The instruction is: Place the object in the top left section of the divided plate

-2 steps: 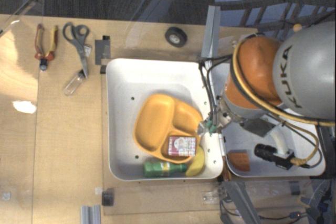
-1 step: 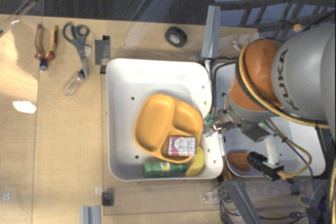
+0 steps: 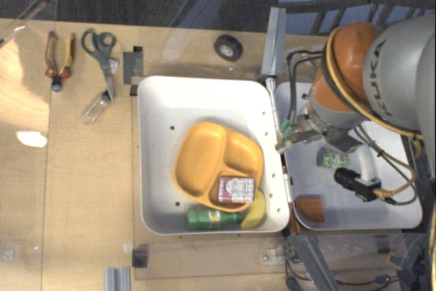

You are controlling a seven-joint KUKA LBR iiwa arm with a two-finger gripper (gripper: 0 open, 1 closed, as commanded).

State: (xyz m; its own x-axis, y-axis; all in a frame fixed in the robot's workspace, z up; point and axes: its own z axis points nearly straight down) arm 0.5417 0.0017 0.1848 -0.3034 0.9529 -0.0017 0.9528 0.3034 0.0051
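A fixed overhead view is given of two white bins side by side. In the left bin (image 3: 160, 146) one yellow divided plate (image 3: 218, 163) is seen; its far left section is bare, so placing is judged undone. One red carton (image 3: 236, 189) lies in a near section; one green bottle (image 3: 212, 218) and one banana (image 3: 255, 211) touch the plate's near rim. The gripper (image 3: 332, 146) hangs over the right bin (image 3: 402, 215), its state impossible to tell, beside one brown block (image 3: 310, 208).

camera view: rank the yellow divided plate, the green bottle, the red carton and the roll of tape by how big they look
1. yellow divided plate
2. green bottle
3. red carton, close to the bottle in apparent size, so that order is unsure
4. roll of tape, smallest; it lies farther up the bench
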